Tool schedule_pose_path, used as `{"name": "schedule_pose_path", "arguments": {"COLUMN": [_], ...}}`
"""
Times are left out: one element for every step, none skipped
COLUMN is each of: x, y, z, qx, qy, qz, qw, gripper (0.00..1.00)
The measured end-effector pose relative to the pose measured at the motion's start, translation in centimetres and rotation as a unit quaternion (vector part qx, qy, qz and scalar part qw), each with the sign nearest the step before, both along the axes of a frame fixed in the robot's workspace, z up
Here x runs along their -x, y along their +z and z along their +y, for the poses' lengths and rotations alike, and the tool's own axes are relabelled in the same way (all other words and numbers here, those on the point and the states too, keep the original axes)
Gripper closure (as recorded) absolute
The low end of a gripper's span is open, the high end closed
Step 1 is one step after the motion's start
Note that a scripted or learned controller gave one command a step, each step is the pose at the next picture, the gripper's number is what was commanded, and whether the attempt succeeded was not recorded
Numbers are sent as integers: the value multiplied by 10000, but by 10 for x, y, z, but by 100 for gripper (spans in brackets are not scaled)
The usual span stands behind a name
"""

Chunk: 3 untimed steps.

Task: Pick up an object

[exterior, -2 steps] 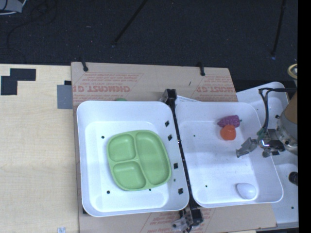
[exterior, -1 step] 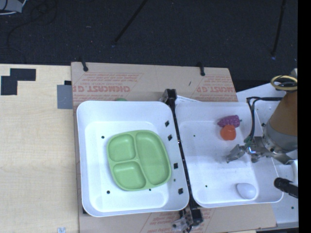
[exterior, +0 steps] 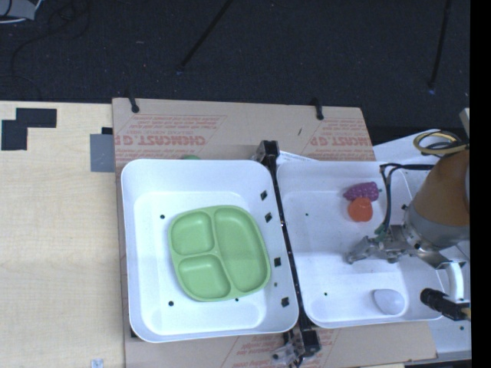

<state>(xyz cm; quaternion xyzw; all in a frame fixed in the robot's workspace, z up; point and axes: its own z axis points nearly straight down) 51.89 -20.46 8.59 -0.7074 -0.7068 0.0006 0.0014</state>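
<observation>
While the arm [exterior: 445, 198] reaches in from the right, the scene reads like this:

Worktop: the worktop [exterior: 54, 244] is pale wood and carries a brown cardboard sheet [exterior: 230, 133] with two white bins on it, side by side.

Left bin: the left bin [exterior: 146, 182] holds a green plate [exterior: 219, 253] with three compartments, lying flat near the middle.

Right bin: the right bin [exterior: 322, 297] holds three small things.

Orange object: the round orange object [exterior: 360, 210] lies in the far part of the right bin, touching the purple object [exterior: 362, 191] just behind it.

White object: the white oval object [exterior: 388, 300] lies near the front right corner of the right bin, well apart from the other two.

Jaws: the jaws [exterior: 354, 256] are low over the floor of the right bin and point to the left; I cannot tell if they are spread or pressed together, and nothing shows between them.

Objects relative to the jaws: the orange object is near, beyond the tips towards the back; the white object is near, on the front side and more to the right. Neither one touches the jaws.
</observation>
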Motion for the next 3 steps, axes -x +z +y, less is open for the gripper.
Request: {"name": "schedule_pose_path", "arguments": {"x": [-1,3,10], "y": [13,74,120], "z": [-1,2,5], "qx": [-1,8,5], "qy": [-12,11,10], "qz": [-11,-27,-20], "qw": [10000,10000,10000], "gripper": [100,100,100]}}
